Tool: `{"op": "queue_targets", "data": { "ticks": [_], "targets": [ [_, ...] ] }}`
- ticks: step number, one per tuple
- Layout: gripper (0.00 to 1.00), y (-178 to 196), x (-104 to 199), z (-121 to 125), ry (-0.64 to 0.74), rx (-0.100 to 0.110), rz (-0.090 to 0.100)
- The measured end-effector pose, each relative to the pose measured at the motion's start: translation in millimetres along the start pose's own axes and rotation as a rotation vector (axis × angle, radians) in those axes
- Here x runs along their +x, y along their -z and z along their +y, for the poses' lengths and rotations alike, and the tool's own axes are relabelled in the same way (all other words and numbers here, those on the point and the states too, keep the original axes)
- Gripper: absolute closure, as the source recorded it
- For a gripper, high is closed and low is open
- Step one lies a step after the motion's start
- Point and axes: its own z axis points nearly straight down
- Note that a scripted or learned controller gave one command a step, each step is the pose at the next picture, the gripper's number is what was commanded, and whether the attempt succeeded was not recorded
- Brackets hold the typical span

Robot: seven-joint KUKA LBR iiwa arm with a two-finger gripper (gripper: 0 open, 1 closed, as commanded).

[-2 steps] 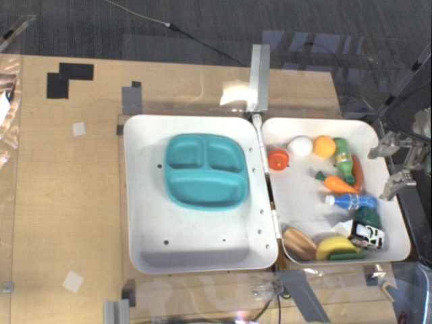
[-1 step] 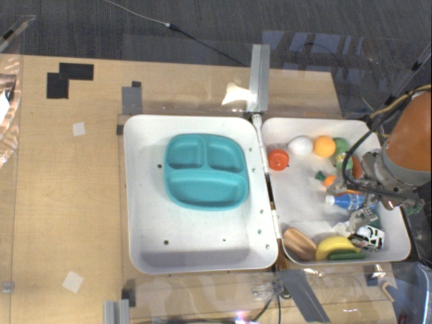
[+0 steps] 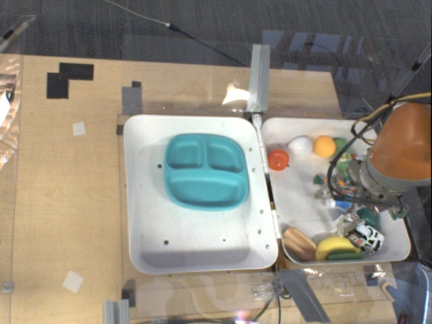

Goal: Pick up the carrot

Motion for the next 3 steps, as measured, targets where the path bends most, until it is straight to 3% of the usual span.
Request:
{"op": "queue_targets", "data": {
  "ticks": [1,2,3],
  "targets": [
    [0.0,-16,-73,-32,-0.028,0.0,-0.001],
    [1.0,-2,-76,-32,-0.022,0.006,-0.011],
    [0.0,-2,-76,-32,-0.022,0.005,-0.011]
  ]
}}
